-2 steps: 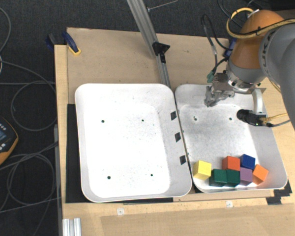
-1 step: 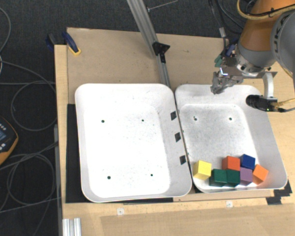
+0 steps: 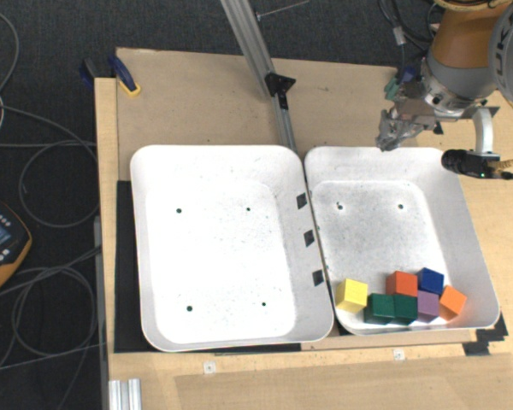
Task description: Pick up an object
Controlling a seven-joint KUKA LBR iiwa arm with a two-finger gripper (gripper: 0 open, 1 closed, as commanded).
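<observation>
In the camera view, the gripper [image 3: 393, 137] is hanging over the far rim of the right bin [image 3: 462, 220], near that bin's back edge, with the grey arm [image 3: 470, 41] and its orange band reaching in from the upper right. Whether the tool is clenched or released cannot be told at this size, and nothing is showing in its grasp.

The objects to pick are sitting well apart from it, clustered along the near wall of the right bin. They are small painted cubes with plain faces. A yellow block [image 3: 352, 295] is resting at the left end, slightly apart from the others. Beside it two dark green blocks [image 3: 392, 307] are lying side by side, touching. Behind them an orange-red block [image 3: 402, 282] is sitting next to a blue block [image 3: 431, 279]. A purple block [image 3: 427, 304] is lying just in front of the blue one, and an orange block [image 3: 452, 300] is resting at the right end, turned at an angle.

The left bin [image 3: 154, 254] is lying beside the right one, their rims meeting along the middle. A slanted metal rail [image 3: 255, 49] is crossing the wooden bench [image 3: 188, 101] behind the bins.
</observation>
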